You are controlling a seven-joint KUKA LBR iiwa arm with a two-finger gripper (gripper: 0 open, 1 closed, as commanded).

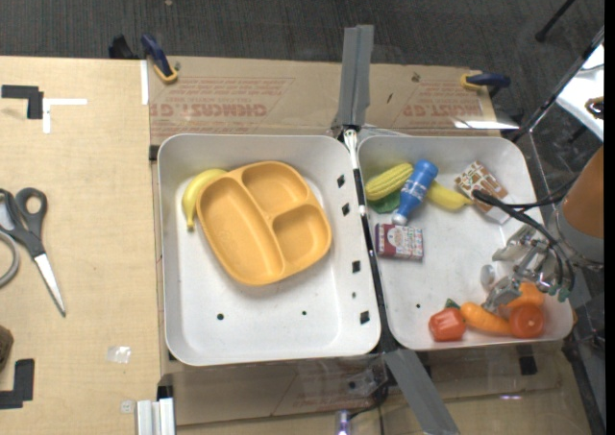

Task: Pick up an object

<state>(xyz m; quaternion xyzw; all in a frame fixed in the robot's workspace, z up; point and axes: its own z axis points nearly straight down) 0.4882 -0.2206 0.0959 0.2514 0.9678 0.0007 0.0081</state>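
While reaching in from the right over the right-hand shallow white bin (452,332), hovering low at the near right corner — metal two-finger gripper (506,291) tilted down toward the orange plastic carrot (483,319), tips just above it, nothing seen between them; whether spread or closed, cannot tell. Lying beside the carrot: a red plastic tomato (447,325) to its left and a round orange-red fruit (527,320) to its right, all three nearly touching. Sitting farther back in the same bin — a yellow corn cob with green husk (387,181), a blue bottle with white cap (414,190) leaning against it, a yellow banana (447,197), a small dark-red box (400,242) and a brown-and-white packet (476,180). Resting in the left white bin (250,332): an orange three-compartment plastic tray (265,221), overlapping a second yellow banana (198,192). Lying on the wooden counter (86,231) well to the left, grey-handled scissors (34,241).
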